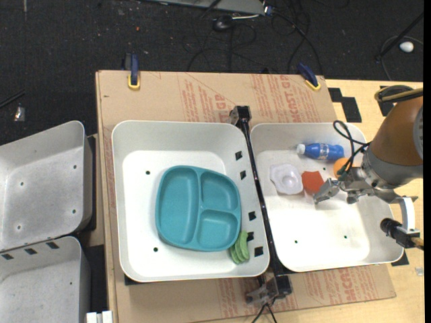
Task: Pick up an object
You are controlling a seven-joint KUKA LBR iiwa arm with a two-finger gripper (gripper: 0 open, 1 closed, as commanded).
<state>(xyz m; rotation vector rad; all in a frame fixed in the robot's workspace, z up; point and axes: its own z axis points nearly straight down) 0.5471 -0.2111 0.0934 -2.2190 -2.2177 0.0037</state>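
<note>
Objects lie in the right bin [316,258]: a red block [312,180] near its middle, a clear plastic cup [286,179] just beside it at nine o'clock, a blue-and-white bottle [320,151] at twelve o'clock, and an orange piece [339,167] at two o'clock. The hand [331,192] sits at the block's four o'clock, fingers spread, pinching nothing. Across the divider, the left bin [135,247] bears a teal divided plate [198,208], with a green item [240,249] at its five o'clock. Both bins rest on the cardboard-topped counter [195,93].

Teal tray [198,208] in left bin [128,180]; tool [335,191] beside red block [312,180].
</note>
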